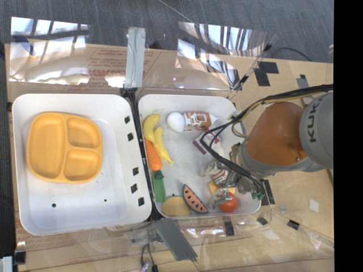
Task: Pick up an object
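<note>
Two white bins sit side by side on the bench. The left bin (22, 208) holds a yellow tray (64, 147) with three dips in it. The right bin (187, 100) is full of toy food. Two yellow bananas (154, 135) lie near its left wall, and an orange carrot (153, 155) lies just below them. A green thing (159, 187) lies under the carrot. A white egg (175, 121) sits next to the bananas near the top. Right beside the egg lies a small brown and white carton (198, 119). At the bottom of the bin there is a pale yellow lump (175, 207), and a watermelon slice (194, 200) leans against it. A red tomato (227, 203) sits in the bottom right corner. The grey arm with the orange band (276, 134) reaches in from the right, with black cables looping over it. Its gripper (224, 181) hangs low over the bottom right part of the bin, just above the tomato and close to a small yellow piece (214, 188). The claw is too tangled and blurry to see, so I cannot tell how it is set or what it has.
</note>
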Available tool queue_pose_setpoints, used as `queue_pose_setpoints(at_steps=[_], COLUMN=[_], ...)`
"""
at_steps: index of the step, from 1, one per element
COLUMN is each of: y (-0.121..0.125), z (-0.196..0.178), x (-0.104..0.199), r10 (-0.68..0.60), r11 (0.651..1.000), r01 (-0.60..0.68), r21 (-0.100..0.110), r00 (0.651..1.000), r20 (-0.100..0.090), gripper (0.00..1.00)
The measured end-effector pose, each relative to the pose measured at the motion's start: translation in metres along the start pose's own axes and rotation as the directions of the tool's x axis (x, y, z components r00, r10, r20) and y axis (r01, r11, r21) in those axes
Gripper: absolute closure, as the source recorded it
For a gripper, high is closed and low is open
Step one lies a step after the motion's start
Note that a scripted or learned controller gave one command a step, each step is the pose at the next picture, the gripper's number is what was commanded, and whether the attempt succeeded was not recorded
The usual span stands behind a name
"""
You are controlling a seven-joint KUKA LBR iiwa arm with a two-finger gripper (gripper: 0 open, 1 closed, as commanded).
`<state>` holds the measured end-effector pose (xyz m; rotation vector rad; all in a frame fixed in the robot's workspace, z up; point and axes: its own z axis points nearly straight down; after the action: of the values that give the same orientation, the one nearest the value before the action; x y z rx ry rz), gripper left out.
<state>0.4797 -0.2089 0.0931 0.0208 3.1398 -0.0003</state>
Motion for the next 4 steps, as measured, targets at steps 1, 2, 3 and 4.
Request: queue_pose_setpoints(at_steps=[1, 2, 3, 4], y=[0.068, 0.010, 0.017, 0.002], z=[0.001, 0.001, 0.001, 0.000], x=[-0.072, -0.038, -0.142, -0.101], r10=[0.079, 0.044, 0.230, 0.159], r11=[0.997, 0.999, 0.973, 0.987], r01=[-0.079, -0.044, -0.230, -0.159], r21=[-0.002, 0.000, 0.001, -0.001], r00=[0.997, 0.999, 0.973, 0.987], r20=[0.000, -0.001, -0.009, 0.000], gripper=[0.00, 0.00, 0.00, 0.00])
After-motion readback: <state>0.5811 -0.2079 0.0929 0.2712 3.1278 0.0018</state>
